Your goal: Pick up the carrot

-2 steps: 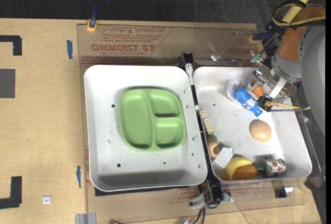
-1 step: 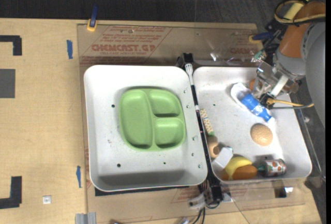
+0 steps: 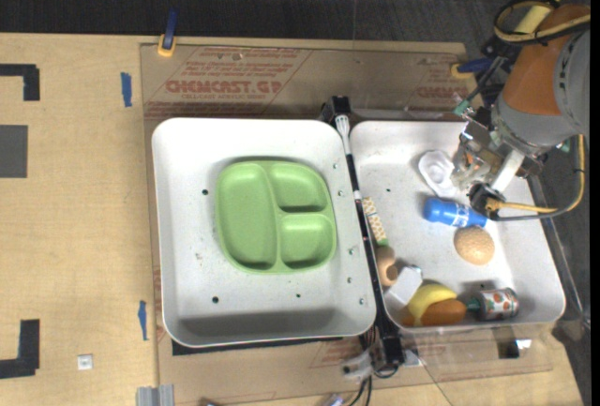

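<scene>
My claw [image 3: 475, 172] hung over the upper part of the right bin [image 3: 394, 146], beside a clear crumpled wrapper [image 3: 434, 170] and just above a blue tube [image 3: 448, 211]; whether it was wide or narrow I could not tell. The carrot [image 3: 441, 311] lay at the bin's near edge, touching a yellow banana [image 3: 427, 297], well apart from me. A green divided plate [image 3: 277, 216] sat in the left bin [image 3: 183, 207].
</scene>
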Available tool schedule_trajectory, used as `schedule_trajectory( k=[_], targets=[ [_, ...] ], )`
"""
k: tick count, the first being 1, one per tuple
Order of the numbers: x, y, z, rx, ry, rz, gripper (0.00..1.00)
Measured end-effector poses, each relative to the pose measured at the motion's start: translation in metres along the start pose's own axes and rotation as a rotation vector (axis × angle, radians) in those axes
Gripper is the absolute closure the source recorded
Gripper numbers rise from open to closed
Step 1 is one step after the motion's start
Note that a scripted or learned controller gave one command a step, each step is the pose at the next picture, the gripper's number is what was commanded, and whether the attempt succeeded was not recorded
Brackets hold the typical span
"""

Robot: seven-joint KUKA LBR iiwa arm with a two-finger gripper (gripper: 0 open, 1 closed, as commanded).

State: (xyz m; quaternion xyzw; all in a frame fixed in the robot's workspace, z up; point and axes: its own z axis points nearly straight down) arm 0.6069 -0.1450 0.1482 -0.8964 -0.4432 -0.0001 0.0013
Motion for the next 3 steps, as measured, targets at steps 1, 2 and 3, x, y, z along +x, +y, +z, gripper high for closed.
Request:
schedule_trajectory(
  k=[1, 2, 3],
  targets=[
    [-0.001, -0.001, 0.002, 0.004, -0.003, 0.002, 0.0],
    [-0.035, 0.025, 0.053, 0.002, -0.001, 0.178, 0.0],
    [-0.051, 0.028, 0.05, 0.014, 0.013, 0.207, 0.0]
  ],
)
